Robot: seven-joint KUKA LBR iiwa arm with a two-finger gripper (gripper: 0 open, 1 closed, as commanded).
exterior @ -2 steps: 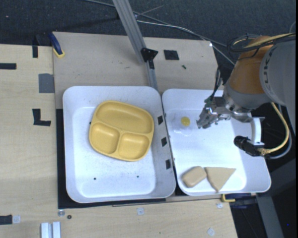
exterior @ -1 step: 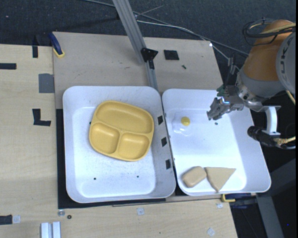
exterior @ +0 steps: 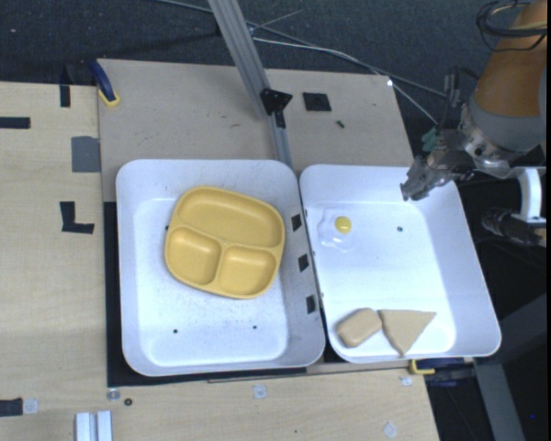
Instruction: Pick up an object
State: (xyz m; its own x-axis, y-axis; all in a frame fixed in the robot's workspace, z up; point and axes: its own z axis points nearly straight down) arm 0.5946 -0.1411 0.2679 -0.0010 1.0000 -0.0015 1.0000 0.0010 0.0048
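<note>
While your claw hangs at the right bin's far rim — grip state unreadable, fried egg mid-bin, two bread pieces near edge.

Left bin: white plastic, smooth, faintly glossy — a few dark specks on its floor.
Right bin: the same white plastic, smooth, with a soft sheen.
Divided plate: yellow plastic, smooth and satin, three moulded compartments.
Toy fried egg: glossy plastic look, white with a yellow yolk.
Bread roll: tan, matt, looks like soft plastic or foam.
Bread wedge: pale tan, matt, smooth-faced.
Bench top: light wood-like board, matt, with black tape marks.
Slanted pole: grey metal, brushed, dull shine.
Arm: orange band glossy — grey shell smooth and satin.
</note>
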